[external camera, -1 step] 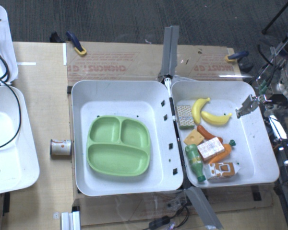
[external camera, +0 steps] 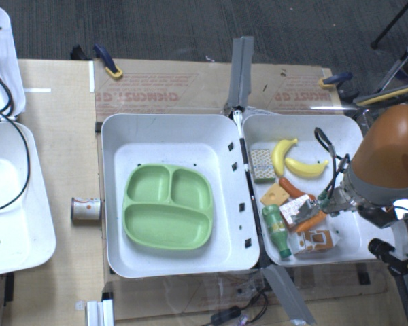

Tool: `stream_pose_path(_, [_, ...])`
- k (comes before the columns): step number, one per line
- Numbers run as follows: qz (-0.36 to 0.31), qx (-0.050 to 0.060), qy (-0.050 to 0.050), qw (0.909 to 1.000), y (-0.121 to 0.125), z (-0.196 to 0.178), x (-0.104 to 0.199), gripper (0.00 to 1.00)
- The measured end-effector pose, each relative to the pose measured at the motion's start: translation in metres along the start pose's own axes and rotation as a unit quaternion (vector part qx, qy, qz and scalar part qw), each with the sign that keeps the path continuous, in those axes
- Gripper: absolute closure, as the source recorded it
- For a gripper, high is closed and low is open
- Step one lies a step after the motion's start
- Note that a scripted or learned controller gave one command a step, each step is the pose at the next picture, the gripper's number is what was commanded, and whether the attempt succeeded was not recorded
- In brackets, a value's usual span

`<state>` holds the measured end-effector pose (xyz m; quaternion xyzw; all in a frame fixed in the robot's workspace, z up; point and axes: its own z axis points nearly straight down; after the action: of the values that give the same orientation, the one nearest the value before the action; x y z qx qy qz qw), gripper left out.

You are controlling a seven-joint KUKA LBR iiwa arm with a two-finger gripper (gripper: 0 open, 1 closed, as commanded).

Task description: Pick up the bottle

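Observation:
The green bottle (external camera: 276, 231) lies on its side near the front left of the right bin (external camera: 350, 131), its cap end pointing toward the front edge. My gripper (external camera: 303, 211) hangs low just right of the bottle's upper end, over a cluster of orange items. It sits beside the bottle, and the bottle rests on the bin floor, not lifted. The grey arm with its orange band (external camera: 393, 148) comes in from the right and hides the bin's right side.
The right bin also holds a yellow banana (external camera: 296, 161), a speckled sponge (external camera: 261, 164), a cheese wedge (external camera: 275, 195), a carrot (external camera: 314, 221) and a small box (external camera: 318, 240). The left bin (external camera: 115, 182) holds a green divided plate (external camera: 166, 209). A small can (external camera: 86, 209) lies outside it.

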<state>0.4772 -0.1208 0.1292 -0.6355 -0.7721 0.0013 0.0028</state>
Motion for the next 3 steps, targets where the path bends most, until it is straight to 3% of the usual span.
stream_pose_path(1, [0.172,-0.005,0.000,0.9851,0.069,0.036,-0.001,0.00])
stream_pose_path(2, [0.180,0.000,-0.002,0.9837,0.002,-0.166,0.003,0.00])
stream_pose_path(3, [0.176,0.001,-0.002,0.9844,0.024,-0.072,0.120,0.00])
